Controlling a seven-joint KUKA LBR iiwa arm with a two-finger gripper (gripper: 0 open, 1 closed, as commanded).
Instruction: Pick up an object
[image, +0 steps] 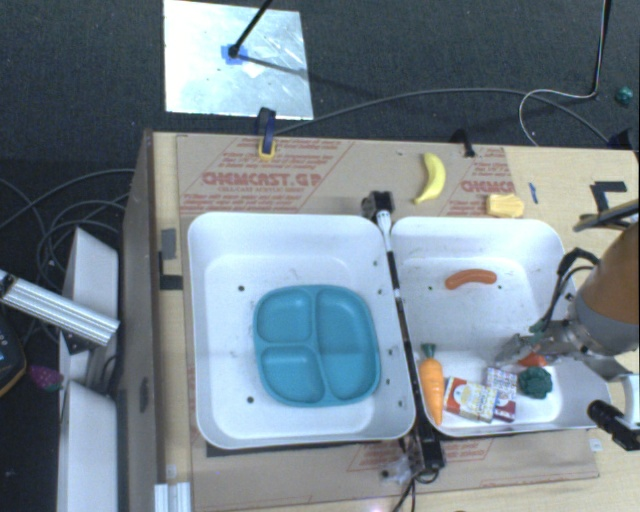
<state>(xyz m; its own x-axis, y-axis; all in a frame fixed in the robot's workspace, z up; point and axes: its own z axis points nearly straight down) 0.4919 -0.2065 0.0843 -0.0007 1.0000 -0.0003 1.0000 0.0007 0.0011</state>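
Desk (330, 170), seen from above, L to R:
- Left bin (215, 300), centre-left of frame: blue divided plate (317, 343), lying flat.
- Right bin (545, 245), centre-right: sausage (470, 279) alone in upper part; carrot (431, 381) at lower-left wall; snack packet (482, 397) just beside it; green lump (535, 381) near lower right w/ small red piece touching.
- Arm enters at right edge; tool (528, 347) low over the green lump/red piece area. Open or closed: can't tell, too small & blurred.
- Behind bins, upper right: banana (432, 177), yellow block (505, 205).

Judgement: sausage looks light, rounded, prob. slick; take across its middle. Packet prob. soft, crinkly, likely to slip.
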